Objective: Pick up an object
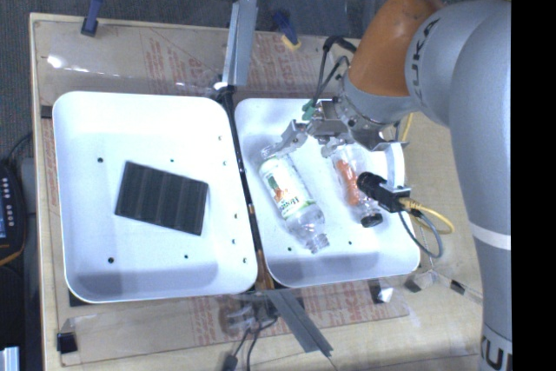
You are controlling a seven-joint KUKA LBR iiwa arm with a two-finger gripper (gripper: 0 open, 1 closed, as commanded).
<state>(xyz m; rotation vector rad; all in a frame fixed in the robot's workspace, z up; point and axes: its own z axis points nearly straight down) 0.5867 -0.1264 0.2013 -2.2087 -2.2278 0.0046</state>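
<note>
Gripper [306,135] above clear bottle [292,202], green-and-white label unreadable.

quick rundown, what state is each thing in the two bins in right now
plastic bottle: lying on its side in the right bin, cap end toward the near edge
orange-and-clear packet: lying flat in the right bin, beside the bottle
dark ribbed pad: lying flat in the left bin
gripper: over the right bin's far part, nothing seen between its fingers
</note>
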